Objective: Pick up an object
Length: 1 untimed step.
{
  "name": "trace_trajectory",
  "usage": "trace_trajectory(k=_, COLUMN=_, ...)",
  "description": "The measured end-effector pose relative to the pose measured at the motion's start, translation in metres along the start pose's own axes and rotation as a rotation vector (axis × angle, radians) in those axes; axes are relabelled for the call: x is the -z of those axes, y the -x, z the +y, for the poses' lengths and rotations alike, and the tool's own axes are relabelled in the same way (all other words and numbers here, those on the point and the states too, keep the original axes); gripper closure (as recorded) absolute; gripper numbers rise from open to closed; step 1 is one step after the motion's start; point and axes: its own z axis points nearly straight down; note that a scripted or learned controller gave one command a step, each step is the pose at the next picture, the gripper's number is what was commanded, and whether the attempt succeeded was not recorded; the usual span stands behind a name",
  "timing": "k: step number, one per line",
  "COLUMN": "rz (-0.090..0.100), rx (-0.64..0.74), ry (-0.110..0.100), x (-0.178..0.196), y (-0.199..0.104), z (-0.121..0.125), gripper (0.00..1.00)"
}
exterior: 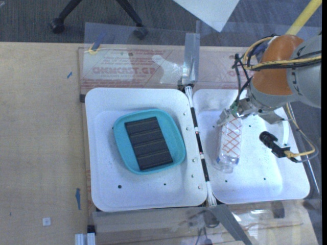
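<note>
A clear plastic bottle (229, 142) with a red criss-cross label lies in the right bin (265, 180), its cap end toward the front. My gripper (233, 111) is low over the bottle's far end, right at or touching it. The grey arm with its orange band (276, 68) reaches in from the right above it. In the left bin (102, 188) rests a teal tray (122, 147) bearing a dark ridged block (148, 143).
A black fitting with a yellow-tipped cable (273, 144) hangs over the right part of the right bin. The ridge where the two bins meet (198, 147) runs close to the bottle's left. A taped clear sheet (133, 68) lies behind the bins.
</note>
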Motion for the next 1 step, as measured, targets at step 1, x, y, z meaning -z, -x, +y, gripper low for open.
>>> trace_trajectory(k=1, rz=0.026, rx=0.008, ry=-0.048, x=0.0654, y=-0.0339, z=0.0671, gripper=1.00)
